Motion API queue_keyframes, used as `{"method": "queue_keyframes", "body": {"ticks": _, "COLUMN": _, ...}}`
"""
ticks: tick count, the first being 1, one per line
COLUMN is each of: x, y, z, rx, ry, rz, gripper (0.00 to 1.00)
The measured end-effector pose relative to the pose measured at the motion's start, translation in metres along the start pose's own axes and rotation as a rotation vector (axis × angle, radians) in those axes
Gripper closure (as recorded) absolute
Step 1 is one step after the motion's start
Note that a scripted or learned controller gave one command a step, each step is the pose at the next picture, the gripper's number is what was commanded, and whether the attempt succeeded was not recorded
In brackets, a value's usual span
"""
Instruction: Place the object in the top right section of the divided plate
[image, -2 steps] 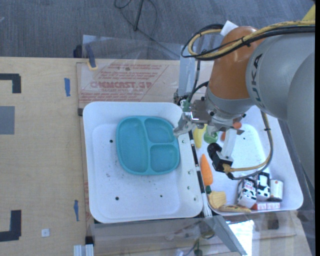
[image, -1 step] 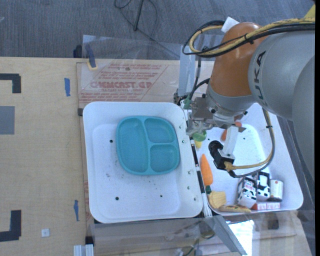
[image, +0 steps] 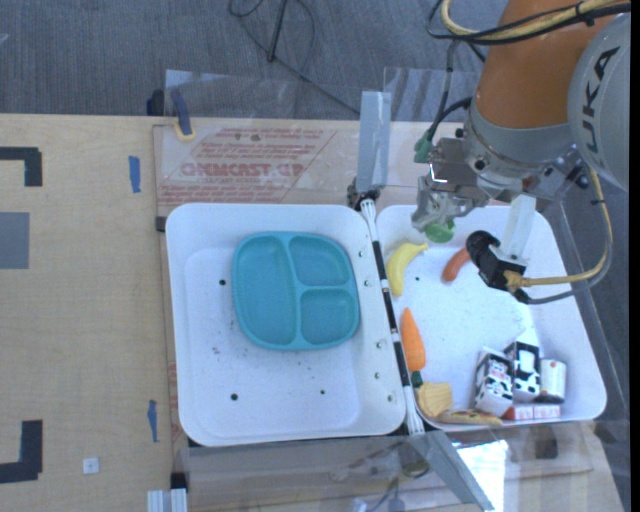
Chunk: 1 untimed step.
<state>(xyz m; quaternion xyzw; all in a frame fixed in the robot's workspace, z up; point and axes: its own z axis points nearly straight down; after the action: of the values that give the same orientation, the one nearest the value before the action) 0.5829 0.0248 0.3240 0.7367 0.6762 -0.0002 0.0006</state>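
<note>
while the gripper (image: 438, 222) hangs low over the right bin (image: 575, 330) just above a yellow banana (image: 401, 266), i cannot tell its state. nothing shows clamped in it. the teal divided plate (image: 296, 290) lies bare in the left bin (image: 200, 330), well apart

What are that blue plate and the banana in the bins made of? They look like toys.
The plate looks like molded plastic: uniform teal colour, a soft sheen, rounded rims dividing it into three sections. The banana also seems plastic, a smooth, evenly yellow toy with no bruises or markings, though foam or rubber cannot be ruled out from here.
</note>
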Motion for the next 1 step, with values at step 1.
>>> {"method": "queue_keyframes", "body": {"ticks": 1, "x": 0.0830, "y": -0.0568, "z": 0.0985, "rx": 0.007, "ry": 0.000, "rz": 0.295, "gripper": 1.00}}
